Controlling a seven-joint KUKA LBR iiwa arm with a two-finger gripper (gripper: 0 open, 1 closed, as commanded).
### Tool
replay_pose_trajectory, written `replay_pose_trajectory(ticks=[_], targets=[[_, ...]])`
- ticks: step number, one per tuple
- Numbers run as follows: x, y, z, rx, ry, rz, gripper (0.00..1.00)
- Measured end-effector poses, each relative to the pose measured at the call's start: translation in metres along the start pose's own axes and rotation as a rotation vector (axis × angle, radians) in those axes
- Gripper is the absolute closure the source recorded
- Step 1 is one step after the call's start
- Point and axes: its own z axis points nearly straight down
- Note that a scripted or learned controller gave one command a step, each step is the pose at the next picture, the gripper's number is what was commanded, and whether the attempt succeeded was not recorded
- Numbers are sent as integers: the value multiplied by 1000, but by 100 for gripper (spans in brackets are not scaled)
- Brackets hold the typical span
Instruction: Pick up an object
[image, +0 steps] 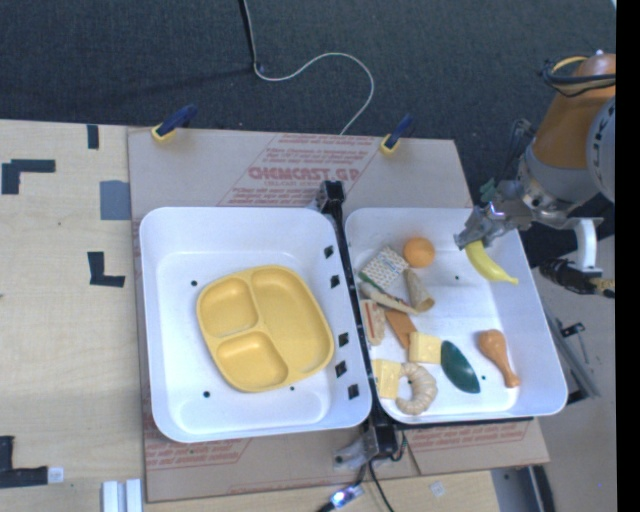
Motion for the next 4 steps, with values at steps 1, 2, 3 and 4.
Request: replay_pose_trajectory(ticks=[1,2,3,4], targets=[[1,1,-41,1,0,-1,100],[59,-17,-49,6,1,-5,100],[118,-39,-42,7,2,-6,100],[161,-49,-38,7,1,-5,100]])
